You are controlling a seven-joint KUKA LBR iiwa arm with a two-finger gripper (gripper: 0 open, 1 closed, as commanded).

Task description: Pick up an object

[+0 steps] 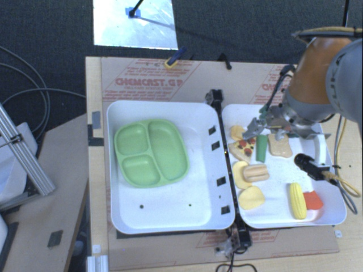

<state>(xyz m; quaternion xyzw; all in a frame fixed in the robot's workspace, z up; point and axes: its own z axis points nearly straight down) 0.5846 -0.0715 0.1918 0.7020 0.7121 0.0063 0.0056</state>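
Note:
My gripper (256, 130) hangs low over the back of the right bin (334, 208), reaching in from the right. Just below it stands a green cylinder (261, 148), with a pizza slice (244, 147) to its left and a tan bread slice (280, 147) to its right. A small yellow piece (236, 132) lies left of the gripper. Nearer the front lie a hot dog (256, 173), a yellow chip (251, 198), a corn cob (297, 200) and an orange-red piece (313, 200). Nothing is visibly held.
The left bin (130, 220) holds a green divided plate (151, 152). A black divider with clips (222, 152) runs between the two bins. The bins rest on cardboard (147, 81), with cables and a metal frame off to the left.

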